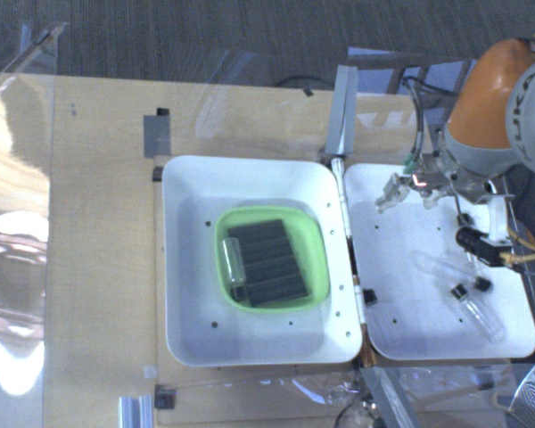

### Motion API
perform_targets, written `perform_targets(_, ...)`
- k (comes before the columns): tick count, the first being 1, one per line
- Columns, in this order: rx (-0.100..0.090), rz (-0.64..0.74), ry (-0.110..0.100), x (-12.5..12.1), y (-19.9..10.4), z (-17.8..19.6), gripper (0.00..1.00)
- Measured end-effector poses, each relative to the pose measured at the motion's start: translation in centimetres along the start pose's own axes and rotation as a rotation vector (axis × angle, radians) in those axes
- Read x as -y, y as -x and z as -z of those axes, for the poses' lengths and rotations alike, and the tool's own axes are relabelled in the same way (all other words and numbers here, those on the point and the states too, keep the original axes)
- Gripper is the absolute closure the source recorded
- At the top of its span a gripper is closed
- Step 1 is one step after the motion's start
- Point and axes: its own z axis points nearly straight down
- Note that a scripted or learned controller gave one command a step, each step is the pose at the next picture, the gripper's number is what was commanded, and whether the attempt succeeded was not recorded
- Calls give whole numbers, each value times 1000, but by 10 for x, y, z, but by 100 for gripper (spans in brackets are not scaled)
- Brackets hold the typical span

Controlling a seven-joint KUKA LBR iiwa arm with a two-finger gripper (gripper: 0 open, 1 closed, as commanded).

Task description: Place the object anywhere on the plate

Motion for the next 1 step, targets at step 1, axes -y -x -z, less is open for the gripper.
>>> perform_targets(1, 2, 247, 4, -56, 40, 28, 0)
